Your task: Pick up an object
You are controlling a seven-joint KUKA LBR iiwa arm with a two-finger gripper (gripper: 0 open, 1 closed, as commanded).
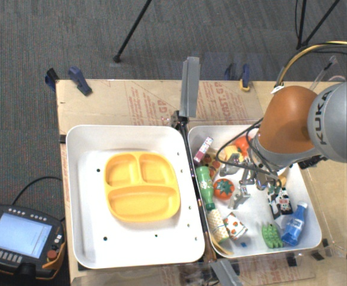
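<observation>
Only one view to go through, so here goes. Two white bins side by side on the bench: left bin (78,159) in the centre-left of the frame with a yellow divided tray (142,186) lying flat in it, right bin (313,219) at lower right, crowded with small stuff. Grey arm with the orange band (289,127) coming in from the right edge, wrist hanging over the upper middle of the right bin. Gripper (243,196) pointing down into the clutter, just right of the tomato toy (224,188); whether anything sits in its grasp, cannot tell, the metal parts blur together there. Around it: green bottle (205,186) along the bin's left wall, corn cob (216,222) below that, a white patterned block (235,226) just beside the corn, green spiky toy (271,235) and blue bottle (294,224) near the lower right corner, small black-and-white figure (280,202) between gripper and blue bottle, pink-topped box (203,149) near the upper left corner. Task-wise: looks like the reach-in part, nothing visibly lifted clear of the bin floor, so probably all of the grasp and lift left to do. Tomato or something right next to it seems the likeliest target, just a guess.
</observation>
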